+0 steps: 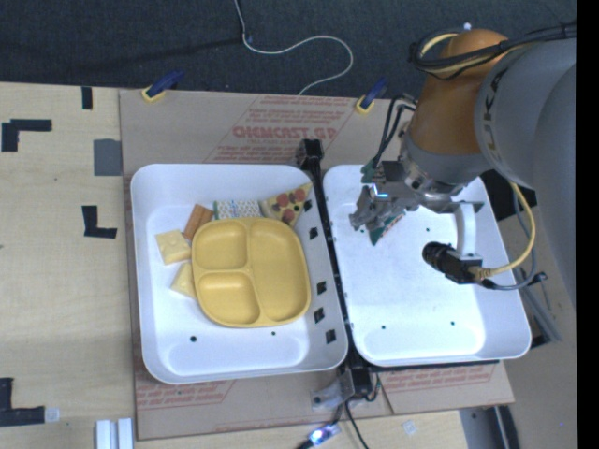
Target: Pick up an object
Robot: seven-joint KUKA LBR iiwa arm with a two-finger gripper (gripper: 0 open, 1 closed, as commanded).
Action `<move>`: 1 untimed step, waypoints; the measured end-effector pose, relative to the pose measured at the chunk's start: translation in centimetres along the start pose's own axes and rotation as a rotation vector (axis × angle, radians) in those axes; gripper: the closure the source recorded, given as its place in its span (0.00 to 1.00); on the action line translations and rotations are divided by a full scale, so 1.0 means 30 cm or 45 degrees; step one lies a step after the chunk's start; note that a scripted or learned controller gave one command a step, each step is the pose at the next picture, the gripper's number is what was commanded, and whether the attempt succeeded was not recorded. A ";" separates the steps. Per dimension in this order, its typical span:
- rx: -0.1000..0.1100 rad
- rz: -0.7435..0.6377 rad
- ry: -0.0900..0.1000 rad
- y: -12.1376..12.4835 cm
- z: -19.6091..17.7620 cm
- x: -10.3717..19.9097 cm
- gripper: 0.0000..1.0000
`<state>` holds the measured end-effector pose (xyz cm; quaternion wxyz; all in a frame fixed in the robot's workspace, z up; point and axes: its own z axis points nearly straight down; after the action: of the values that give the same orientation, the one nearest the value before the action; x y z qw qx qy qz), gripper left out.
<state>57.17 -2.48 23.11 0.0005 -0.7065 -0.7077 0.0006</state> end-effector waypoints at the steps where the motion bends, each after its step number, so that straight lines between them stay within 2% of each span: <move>1: 0.002 0.001 -0.002 0.003 0.047 0.019 1.00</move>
<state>57.25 -1.90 21.71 0.0007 -0.7068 -0.7074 0.0017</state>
